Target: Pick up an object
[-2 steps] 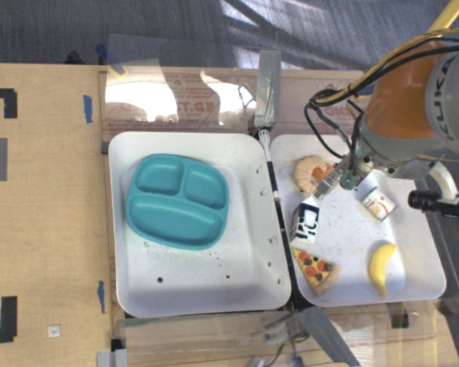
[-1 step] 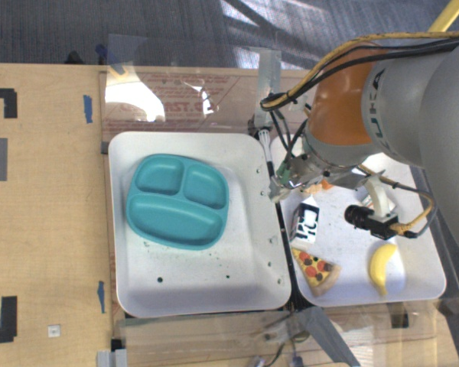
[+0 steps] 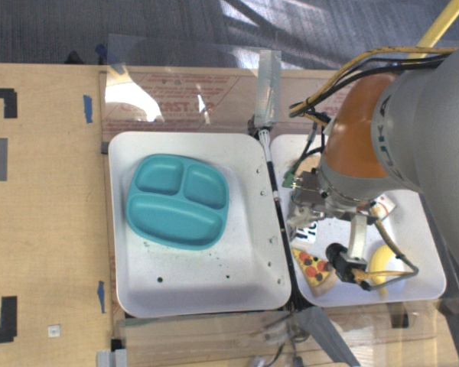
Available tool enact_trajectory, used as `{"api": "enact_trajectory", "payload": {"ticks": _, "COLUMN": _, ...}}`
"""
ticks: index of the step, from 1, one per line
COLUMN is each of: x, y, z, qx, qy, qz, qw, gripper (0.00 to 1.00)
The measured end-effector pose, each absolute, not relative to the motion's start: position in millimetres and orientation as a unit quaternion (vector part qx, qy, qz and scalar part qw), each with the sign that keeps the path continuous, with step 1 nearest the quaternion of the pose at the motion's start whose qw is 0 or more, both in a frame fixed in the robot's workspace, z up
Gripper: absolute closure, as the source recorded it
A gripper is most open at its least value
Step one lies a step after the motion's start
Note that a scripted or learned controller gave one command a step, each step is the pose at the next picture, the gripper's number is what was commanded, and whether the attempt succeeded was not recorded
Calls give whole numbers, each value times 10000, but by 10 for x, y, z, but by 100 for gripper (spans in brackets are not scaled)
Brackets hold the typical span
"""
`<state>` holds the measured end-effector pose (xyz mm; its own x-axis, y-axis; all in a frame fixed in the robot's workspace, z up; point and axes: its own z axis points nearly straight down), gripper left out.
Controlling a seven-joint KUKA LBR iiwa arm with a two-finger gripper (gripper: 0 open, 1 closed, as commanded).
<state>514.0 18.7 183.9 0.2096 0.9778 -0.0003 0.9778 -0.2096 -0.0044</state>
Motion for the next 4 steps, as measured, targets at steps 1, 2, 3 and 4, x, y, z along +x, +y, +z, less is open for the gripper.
{"api": "enact_trajectory", "payload": {"ticks": 1, "x": 4788, "y": 1053, "z": 2111, "qx": -8417, "qy": -5399, "qz": 2, "qw": 12, "gripper": 100}}
{"api": "enact_trajectory", "payload": {"ticks": 2, "x": 4881, "y": 1811, "z": 2303, "qx": -8811, "qy": -4730, "qz": 8, "qw": 8, "gripper": 100}}
{"api": "enact_trajectory", "payload": {"ticks": 3, "x": 4913, "y": 2264, "z": 2001, "qx": -9601, "qy": -2795, "qz": 14, "qw": 2, "gripper": 100}}
{"api": "enact_trajectory", "payload": {"ticks": 4, "x": 4787, "y": 2246, "z": 1752, "qx": -9932, "qy": -1161, "qz": 9, "qw": 1, "gripper": 100}}
